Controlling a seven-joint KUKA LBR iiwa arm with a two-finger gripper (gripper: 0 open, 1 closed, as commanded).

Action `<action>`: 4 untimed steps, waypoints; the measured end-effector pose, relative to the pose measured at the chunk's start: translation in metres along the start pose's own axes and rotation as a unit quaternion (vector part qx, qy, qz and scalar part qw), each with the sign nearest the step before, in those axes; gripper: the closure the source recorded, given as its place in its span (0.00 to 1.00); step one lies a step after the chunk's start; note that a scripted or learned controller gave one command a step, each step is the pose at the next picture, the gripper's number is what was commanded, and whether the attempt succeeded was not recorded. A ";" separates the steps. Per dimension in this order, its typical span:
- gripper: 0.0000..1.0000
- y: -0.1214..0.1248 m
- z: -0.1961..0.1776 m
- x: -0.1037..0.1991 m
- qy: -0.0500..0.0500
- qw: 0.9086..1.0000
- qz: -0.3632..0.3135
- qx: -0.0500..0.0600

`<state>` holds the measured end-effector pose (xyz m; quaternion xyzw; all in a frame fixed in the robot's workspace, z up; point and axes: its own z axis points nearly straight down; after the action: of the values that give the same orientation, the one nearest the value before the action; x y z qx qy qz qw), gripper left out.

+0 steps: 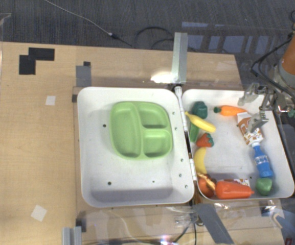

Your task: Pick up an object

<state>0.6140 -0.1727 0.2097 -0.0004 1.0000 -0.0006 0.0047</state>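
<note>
Pale wood-grain tabletop bears two shallow white bins. Left white bin, smooth with rounded corners, holds glossy green moulded-plastic tray with three compartments. Right white bin holds toy food: orange plastic carrot, curved yellow plastic banana, dark green plastic pepper, clear-blue bottle with blue cap, orange-and-white printed packet, writing too small to read. Metal tool over right bin's far right corner, just above packet; grip state cannot be told.
</note>
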 end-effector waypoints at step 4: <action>0.00 -0.031 0.107 0.063 -0.006 0.993 0.115 0.001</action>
<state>0.5519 -0.2035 0.1021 0.1145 0.9934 -0.0013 0.0106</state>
